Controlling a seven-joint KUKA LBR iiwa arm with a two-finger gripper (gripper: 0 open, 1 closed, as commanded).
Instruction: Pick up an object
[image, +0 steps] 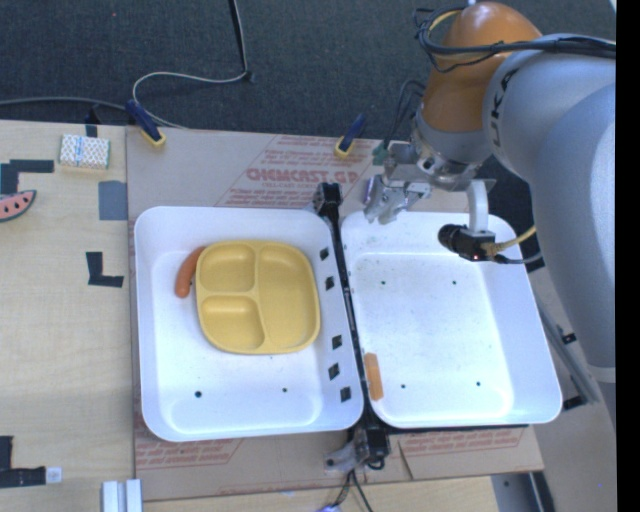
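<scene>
Cardboard-topped bench, two white bins side by side, cables trailing off the back. Going left to right: left bin (160, 400) has a yellow tray (257, 297) with three sections, and an orange sausage (185, 273) tucked right against its left edge. Right bin (520, 400) has a carrot (373, 376) lying along its left wall, down near the front corner. My gripper (385, 203) hangs over the back left corner of the right bin, nothing between the fingers as far as I can see; whether they're apart or together, I honestly can't tell from this angle.

So the carrot's my nearest pick. Trick, I reckon: it's hugging the wall, so I'd line the fingers up across its width and come straight down, otherwise one finger lands on the rim.
</scene>
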